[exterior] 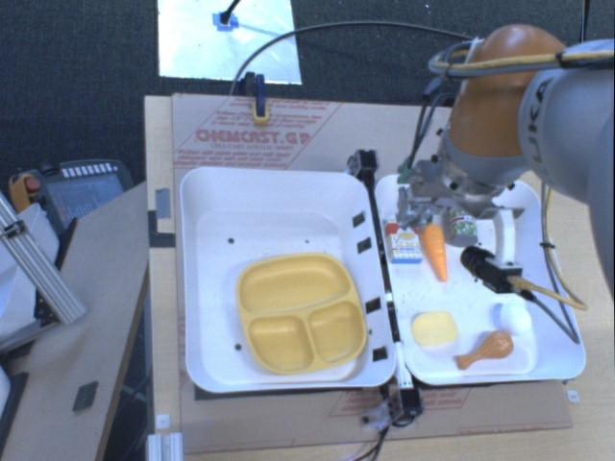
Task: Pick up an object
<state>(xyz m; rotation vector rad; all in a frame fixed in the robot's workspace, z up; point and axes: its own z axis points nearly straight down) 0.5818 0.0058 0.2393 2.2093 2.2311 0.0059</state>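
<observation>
In the right bin [569, 351] an orange carrot [435, 251] lies pointing toward the front, with a small red-and-blue carton [405, 244] just left of it. A green-labelled can [462, 228] sits partly hidden behind the carrot. My gripper [420, 211] hangs low over the back of this bin, right above the carton and the carrot's thick end. Nothing is visibly held in it. Nearer the front lie a flat yellow round piece [434, 329], a brown drumstick [485, 349] and a white egg [515, 317].
The left bin [213, 209] holds a yellow divided plate [300, 310] near its front. A black divider strip [377, 257] runs between the bins. The grey arm with its orange band [500, 104] covers the right bin's back right corner.
</observation>
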